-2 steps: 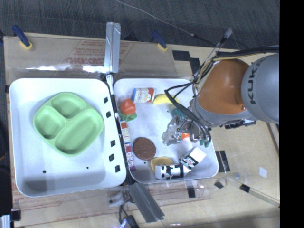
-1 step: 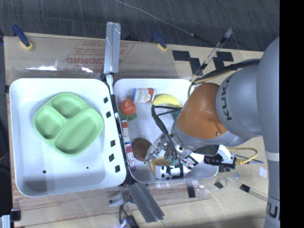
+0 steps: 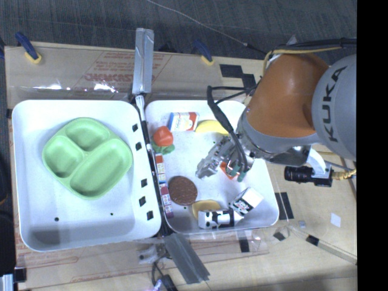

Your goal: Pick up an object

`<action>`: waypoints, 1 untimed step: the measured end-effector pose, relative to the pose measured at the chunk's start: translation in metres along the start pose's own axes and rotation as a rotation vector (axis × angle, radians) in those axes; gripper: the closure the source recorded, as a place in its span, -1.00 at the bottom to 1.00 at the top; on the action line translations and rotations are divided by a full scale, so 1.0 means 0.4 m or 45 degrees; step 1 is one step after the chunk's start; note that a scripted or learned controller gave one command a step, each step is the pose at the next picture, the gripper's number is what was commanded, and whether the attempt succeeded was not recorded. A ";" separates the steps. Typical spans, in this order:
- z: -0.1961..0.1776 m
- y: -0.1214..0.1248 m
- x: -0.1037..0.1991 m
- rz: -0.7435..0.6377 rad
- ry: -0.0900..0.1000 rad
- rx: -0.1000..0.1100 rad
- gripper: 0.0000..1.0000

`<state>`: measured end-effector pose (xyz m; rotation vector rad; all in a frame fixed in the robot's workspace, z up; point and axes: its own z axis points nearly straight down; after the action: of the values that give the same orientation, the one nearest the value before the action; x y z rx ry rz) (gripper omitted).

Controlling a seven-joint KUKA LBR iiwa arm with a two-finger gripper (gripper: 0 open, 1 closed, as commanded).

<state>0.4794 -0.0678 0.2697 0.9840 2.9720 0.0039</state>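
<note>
My gripper (image 3: 213,161) hangs over the middle of the right bin (image 3: 182,220), reaching in from the right below the orange wrist band. A small orange and teal object (image 3: 233,170) lies close beside it on the right, partly hidden by the wrist. Around it lie a brown round disc (image 3: 182,190), a red tomato-like toy (image 3: 162,137), a white carton with an orange label (image 3: 182,121), a yellow banana (image 3: 209,127), a black and white cow toy (image 3: 216,218) and a small white box (image 3: 245,201). I see nothing between the fingers.
The left bin (image 3: 30,211) holds a green three-part plate (image 3: 88,156). A divider with black clips (image 3: 147,174) runs between the bins. A grey metal bar (image 3: 143,59) stands at the back, and blue clamps (image 3: 29,47) grip the bench's far edge.
</note>
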 end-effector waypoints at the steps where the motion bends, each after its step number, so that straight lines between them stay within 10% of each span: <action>1: 0.207 0.275 -0.182 -0.085 0.019 0.011 1.00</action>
<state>0.6045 -0.0232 0.1883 0.8890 3.0191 -0.0027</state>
